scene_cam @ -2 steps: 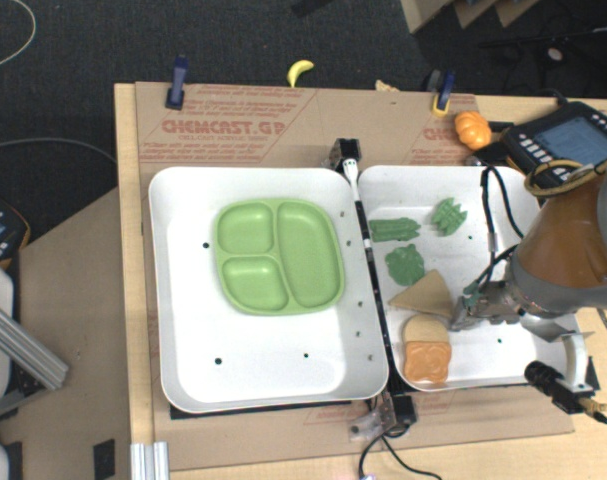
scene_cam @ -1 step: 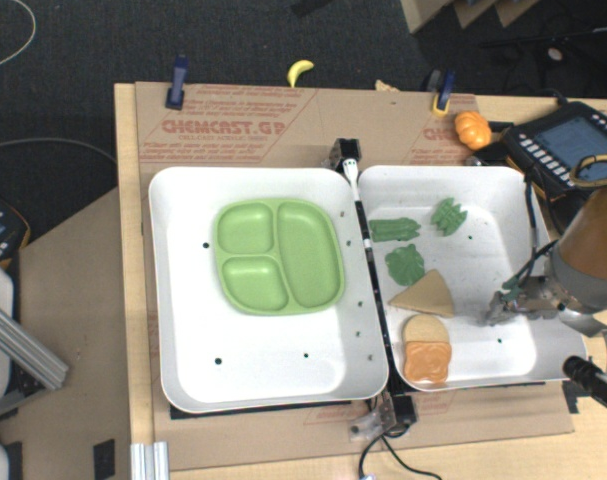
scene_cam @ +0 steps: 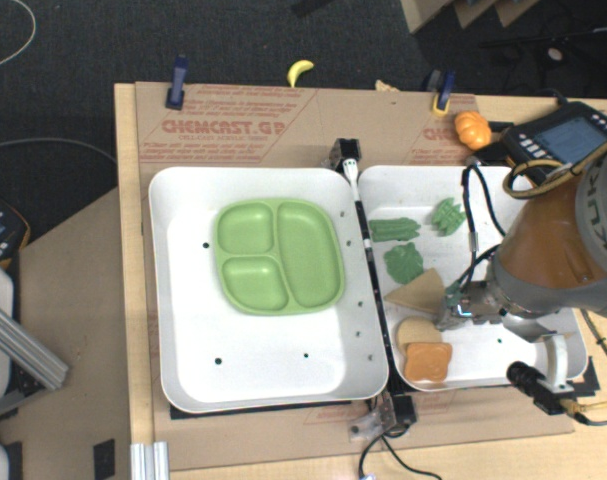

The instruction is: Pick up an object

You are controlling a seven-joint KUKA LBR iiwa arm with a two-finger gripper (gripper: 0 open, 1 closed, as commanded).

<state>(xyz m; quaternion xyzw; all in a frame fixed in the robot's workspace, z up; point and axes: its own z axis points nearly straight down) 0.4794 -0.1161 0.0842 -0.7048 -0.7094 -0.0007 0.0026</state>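
Note:
The right bin [scene_cam: 473, 183] holds several small items: a green piece [scene_cam: 394, 230], a second green piece [scene_cam: 447, 215], a third green lump [scene_cam: 405, 262], a tan wedge [scene_cam: 415, 291], a pale beige round item [scene_cam: 417, 329] and an orange block [scene_cam: 428, 361]. My gripper [scene_cam: 453, 309] hangs low over the bin's middle, just right of the tan wedge and above the beige item. Its tips are dark and small in the camera view. Nothing shows between them.
The left bin [scene_cam: 183, 298] holds a green divided plate [scene_cam: 280, 256]. An orange toy [scene_cam: 472, 129] and a handheld pendant [scene_cam: 555, 136] lie on the bench behind the right bin. A yellow banana [scene_cam: 300, 70] lies at the far edge. Cables run along the arm.

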